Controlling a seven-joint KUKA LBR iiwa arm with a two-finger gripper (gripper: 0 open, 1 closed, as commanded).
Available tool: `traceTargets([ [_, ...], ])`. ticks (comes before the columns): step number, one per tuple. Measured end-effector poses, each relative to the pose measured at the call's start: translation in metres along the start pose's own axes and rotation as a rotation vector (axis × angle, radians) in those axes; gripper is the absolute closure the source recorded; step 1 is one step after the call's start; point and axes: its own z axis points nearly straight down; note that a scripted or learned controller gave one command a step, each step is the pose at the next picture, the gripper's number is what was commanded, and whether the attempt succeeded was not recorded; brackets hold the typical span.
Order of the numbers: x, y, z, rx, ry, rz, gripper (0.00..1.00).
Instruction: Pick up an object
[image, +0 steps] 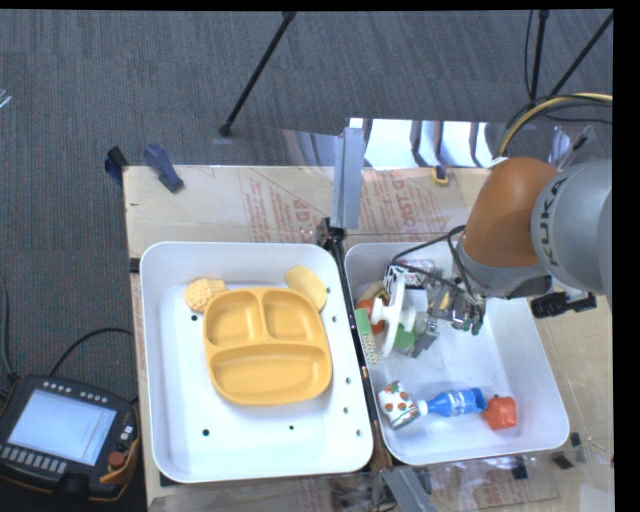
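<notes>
In the right bin (525, 352), a cluster sits against the left wall: a white rounded object (391, 306), a green piece (404, 341) and a bit of red-orange (366, 304). My gripper (434, 320) is low over this cluster, just right of the white object and touching or nearly touching the green piece. The grey arm with its orange band (508, 215) reaches in from the right and hides the bin's back. Along the front lie a spotted white cup (395, 403), a blue bottle (456, 402) and an orange-red block (501, 412).
The left bin (165, 400) holds a yellow divided plate with two ears (266, 345). A metal post (347, 185) rises behind the gap between the bins. A teach pendant (65, 430) lies on the floor at lower left.
</notes>
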Motion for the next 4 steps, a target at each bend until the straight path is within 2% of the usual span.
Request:
traceTargets([
  [1,-0.021,-0.061,-0.028,-0.010,-0.005,0.190,0.00],
  [2,-0.037,-0.024,-0.010,-0.012,-0.020,0.322,0.00],
  [3,-0.017,0.010,-0.011,-0.009,-0.021,0.517,0.00],
  [4,-0.019,0.014,-0.025,-0.017,-0.027,0.509,1.00],
])
